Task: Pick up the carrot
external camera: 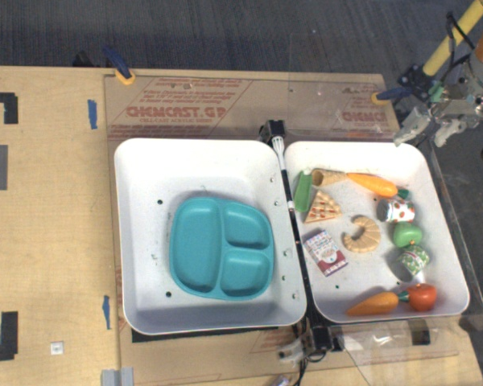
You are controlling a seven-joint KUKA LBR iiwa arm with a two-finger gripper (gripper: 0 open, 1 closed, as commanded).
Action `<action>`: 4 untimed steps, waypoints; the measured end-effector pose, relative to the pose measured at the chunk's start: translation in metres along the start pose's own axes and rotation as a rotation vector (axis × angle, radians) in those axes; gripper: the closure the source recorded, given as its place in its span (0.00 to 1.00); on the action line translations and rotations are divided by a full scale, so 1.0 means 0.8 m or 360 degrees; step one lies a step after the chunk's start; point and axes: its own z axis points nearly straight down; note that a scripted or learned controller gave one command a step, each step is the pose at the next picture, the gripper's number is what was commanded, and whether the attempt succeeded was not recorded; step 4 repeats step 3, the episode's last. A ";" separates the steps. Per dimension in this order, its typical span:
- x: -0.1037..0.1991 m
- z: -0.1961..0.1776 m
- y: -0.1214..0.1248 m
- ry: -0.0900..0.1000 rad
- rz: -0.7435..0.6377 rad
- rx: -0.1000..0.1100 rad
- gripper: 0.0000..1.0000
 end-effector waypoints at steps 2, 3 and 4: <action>0.028 0.183 -0.009 0.0000 -0.0453 -0.0005 0.00; 0.028 0.167 -0.007 -0.0007 -0.0457 -0.0012 1.00; 0.028 0.167 -0.007 -0.0007 -0.0457 -0.0012 1.00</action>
